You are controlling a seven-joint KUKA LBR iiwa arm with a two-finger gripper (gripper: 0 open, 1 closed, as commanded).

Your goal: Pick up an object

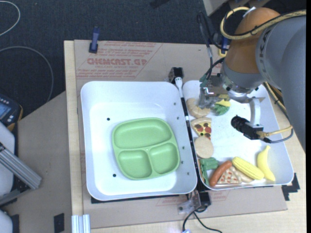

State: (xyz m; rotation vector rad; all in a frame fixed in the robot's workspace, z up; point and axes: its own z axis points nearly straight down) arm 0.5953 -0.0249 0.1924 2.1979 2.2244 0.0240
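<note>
Camera view: bench (121, 62) printed red "CHEMCAST", remainder illegible.

Robotics lab setup: grey arm (272, 38) over brown board bench (121, 62) printed with maker's name, two white bins (92, 101) side by side, loose cables (29, 57) on dark carpet, toy food (248, 168) as test objects.

A dark carpeted floor (43, 18) is stretching behind a brown cardboard-covered surface (121, 59) printed with red lettering. Thin white cables (48, 69) are looping over the carpet at left, where a pale tabletop (39, 130) is jutting in under even light.
</note>
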